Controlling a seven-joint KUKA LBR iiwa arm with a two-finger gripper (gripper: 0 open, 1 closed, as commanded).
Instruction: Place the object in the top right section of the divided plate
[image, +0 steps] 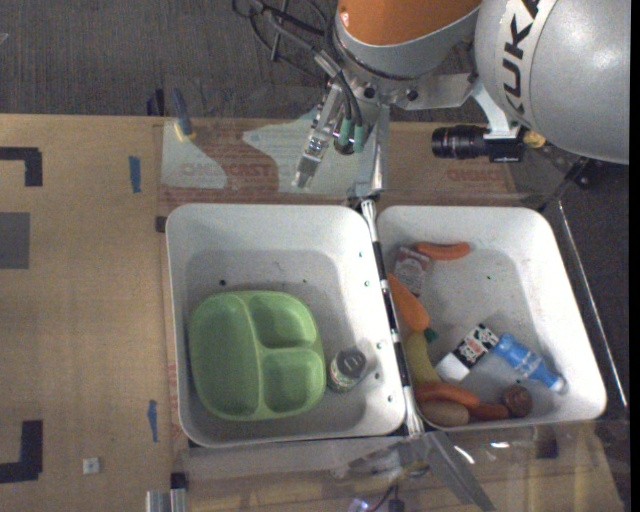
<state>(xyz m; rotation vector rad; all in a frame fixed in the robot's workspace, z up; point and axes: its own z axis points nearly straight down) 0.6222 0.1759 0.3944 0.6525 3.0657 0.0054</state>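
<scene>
In the camera view the task looks barely begun. The green plastic divided plate (256, 353) lies in the left white bin (190, 240), toward that bin's front left corner, and all three of its sections are bare, the top right one (285, 322) included. A small round can with a dark lid (347, 368) stands just beside the plate's right edge, on the bin floor and not on the plate. The right white bin (560, 270) holds a heap of candidates: an orange sausage-shaped piece (443, 250) near its back edge, a small grey packet (411, 268), an orange carrot-like piece (408, 304) along its left wall, a yellow banana-like piece (420, 358), a clear blue-tinted plastic bottle with a black-and-white label (503, 355), and brown and reddish rounded pieces (460, 405) along the front edge. Which one is meant I cannot tell; picking, carrying and setting down all remain.

The two-finger gripper (312, 160) hangs over the bench behind the left bin's back edge, well apart from plate and objects. It touches nothing, and nothing shows between its fingers; how wide they stand I cannot tell.
</scene>
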